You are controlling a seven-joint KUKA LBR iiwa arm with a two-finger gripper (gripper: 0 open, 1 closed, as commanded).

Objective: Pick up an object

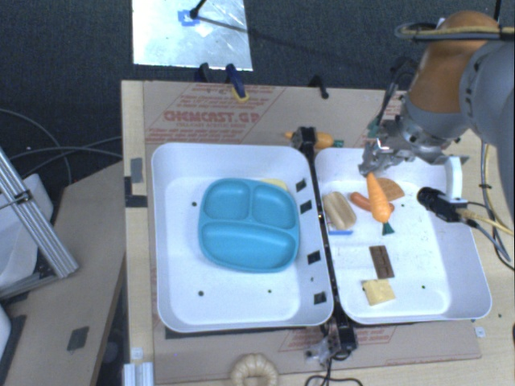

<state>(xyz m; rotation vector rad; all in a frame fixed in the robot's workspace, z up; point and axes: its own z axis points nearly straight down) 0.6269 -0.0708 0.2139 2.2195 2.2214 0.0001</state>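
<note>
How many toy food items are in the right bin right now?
5: carrot below the gripper, a tan piece behind it, hot dog bun left, chocolate bar and cheese wedge nearer front. Some may be hidden.

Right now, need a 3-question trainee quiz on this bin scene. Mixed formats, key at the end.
1. True or false: the blue divided tray lies in the right bin.
2. Which item lies nearest the gripper? A) carrot B) brown bar C) yellow block
3. Fill in: the hot dog bun lies beside the bin's ____ wall.

Key: 1 false (left bin); 2 A; 3 left.
</note>
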